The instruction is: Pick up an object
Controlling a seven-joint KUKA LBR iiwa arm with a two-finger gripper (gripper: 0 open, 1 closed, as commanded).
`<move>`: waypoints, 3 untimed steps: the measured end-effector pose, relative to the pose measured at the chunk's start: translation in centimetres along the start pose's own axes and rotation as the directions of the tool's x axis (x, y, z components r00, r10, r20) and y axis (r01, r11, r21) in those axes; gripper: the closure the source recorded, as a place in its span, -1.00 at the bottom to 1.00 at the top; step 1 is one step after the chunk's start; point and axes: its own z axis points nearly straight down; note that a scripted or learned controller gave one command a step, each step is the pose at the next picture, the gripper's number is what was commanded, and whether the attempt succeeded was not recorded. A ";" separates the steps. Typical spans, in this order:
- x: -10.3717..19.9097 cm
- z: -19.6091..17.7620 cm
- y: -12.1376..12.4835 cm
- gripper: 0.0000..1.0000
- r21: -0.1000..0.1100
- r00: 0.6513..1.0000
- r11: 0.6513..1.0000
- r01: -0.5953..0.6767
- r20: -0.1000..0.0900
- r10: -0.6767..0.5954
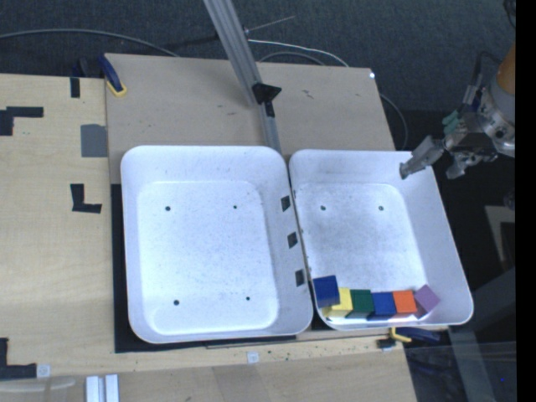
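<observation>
Hovering at the right edge of the frame, the tool [435, 159] hangs with fingers spread, holding nothing, over the right bin's [435, 224] upper right rim. Coloured blocks [373, 300] line that bin's lower edge, well apart from it.

robotics lab | plywood bench [209, 99]; two white bins [134, 224]; trailing cables [50, 33]; taped markers [79, 198]

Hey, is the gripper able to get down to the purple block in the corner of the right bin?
Probably, but awkwardly. The gripper hangs over the right bin's far edge, nothing between. The purple block sits against the near wall beside the orange block, leaving little finger room.
</observation>
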 end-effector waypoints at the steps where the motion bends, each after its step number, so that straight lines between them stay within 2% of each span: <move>1: 6.5 0.1 1.2 -1.00 0.009 1.000 1.000 0.006 -0.006 -0.006; 2: 7.8 5.4 -0.9 -1.00 0.016 1.000 1.000 -0.001 -0.005 0.001; 3: 11.7 -0.7 -1.5 -1.00 0.004 1.000 1.000 0.005 -0.005 -0.005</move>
